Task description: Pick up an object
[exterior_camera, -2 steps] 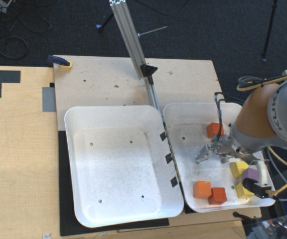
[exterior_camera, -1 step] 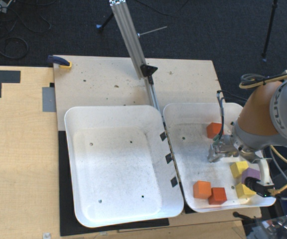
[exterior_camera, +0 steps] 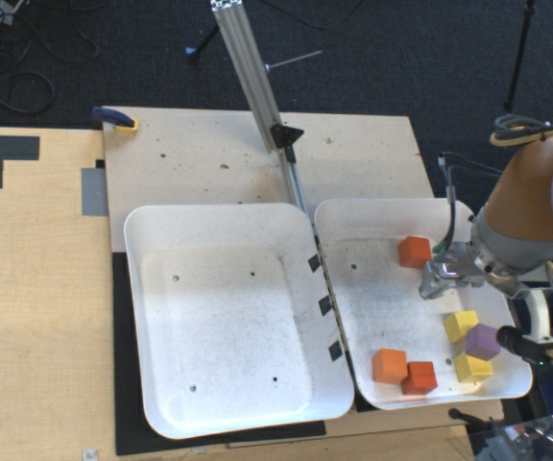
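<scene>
Six blocks (exterior_camera: 461,326), right bin (exterior_camera: 372,221), hand (exterior_camera: 437,281) beside

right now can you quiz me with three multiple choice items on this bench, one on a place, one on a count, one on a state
1. Which bin holds the blocks?
A. the left bin
B. the right bin
C. both bins

2. How many yellow blocks are there?
A. one
B. two
C. four

3. How does the purple block lie?
A. alone in a far corner
B. close against the yellow blocks
C. on the bench outside the bins

Answers:
1. B: every block sits in the right bin, none in the left bin.
2. B: one yellow block lies above the purple block, another yellow block below it.
3. B: it lies between the two yellow ones, near the gripper.
</scene>
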Motion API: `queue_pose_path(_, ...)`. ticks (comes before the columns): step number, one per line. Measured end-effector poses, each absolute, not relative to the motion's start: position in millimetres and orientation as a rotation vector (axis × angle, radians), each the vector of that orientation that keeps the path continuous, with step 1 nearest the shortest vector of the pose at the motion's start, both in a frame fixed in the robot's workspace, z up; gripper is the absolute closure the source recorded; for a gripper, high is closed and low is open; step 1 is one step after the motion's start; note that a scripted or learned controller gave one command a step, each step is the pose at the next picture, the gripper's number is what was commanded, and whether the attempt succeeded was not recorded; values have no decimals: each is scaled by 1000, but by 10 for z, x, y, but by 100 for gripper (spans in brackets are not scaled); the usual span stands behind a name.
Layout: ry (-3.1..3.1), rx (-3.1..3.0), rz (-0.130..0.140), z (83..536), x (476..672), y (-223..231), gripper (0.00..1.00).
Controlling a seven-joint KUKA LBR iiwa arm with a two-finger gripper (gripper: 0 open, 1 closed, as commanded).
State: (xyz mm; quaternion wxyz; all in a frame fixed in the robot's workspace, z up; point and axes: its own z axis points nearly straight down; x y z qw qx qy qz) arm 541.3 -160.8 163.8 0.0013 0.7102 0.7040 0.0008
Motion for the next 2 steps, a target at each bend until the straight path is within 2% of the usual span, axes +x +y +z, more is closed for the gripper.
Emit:
queue_pose_path(1, 2221, 2219, 2, 2078, 5424, -1560, 100)
queue_pose_path(2, 2220, 2217, 4, 2710, 5441, -1546, 100)
